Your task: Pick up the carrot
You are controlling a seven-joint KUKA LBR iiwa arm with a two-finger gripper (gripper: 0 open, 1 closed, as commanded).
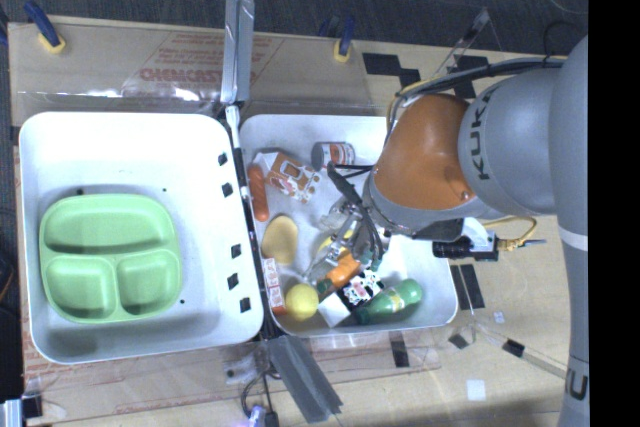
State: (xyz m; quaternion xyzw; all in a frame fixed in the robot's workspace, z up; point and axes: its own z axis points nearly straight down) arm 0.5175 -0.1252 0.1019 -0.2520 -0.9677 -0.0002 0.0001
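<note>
Tabletop [90, 55]: brown board, dark carpet beyond it, two shallow white bins side by side, a metal divider strip between them.

Right bin [300, 127], listed from the near wall to the far:
- One green bottle [392, 301], lying against the near wall, long axis running left-right.
- One small black-and-white pack [360, 292], touching the bottle's left end.
- One lemon [301, 300], at the near left.
- One carrot [343, 269], orange, just behind the pack and lemon. Little of it showed, so I judged its long axis only loosely: tilted, near-left to far-right.
- My claw [345, 237], one, hung directly over the carrot and slightly to its far side. Its metal fingers pointed down at the orange piece, but clutter and my own wrist hid the tips; I could not tell whether they were spread, closed or gripping. The carrot lay below and a shade nearer the camera than the claw, so I judged the move a short drop, not a sideways reach.
- One pale yellow potato-like item [281, 238], left of the claw.
- One reddish sausage [259, 192], along the left wall.
- One orange-and-white packet [289, 175].
- One can [333, 155], farthest back.

Left bin [60, 130]: one green sectioned tray [108, 257], three compartments.
</note>
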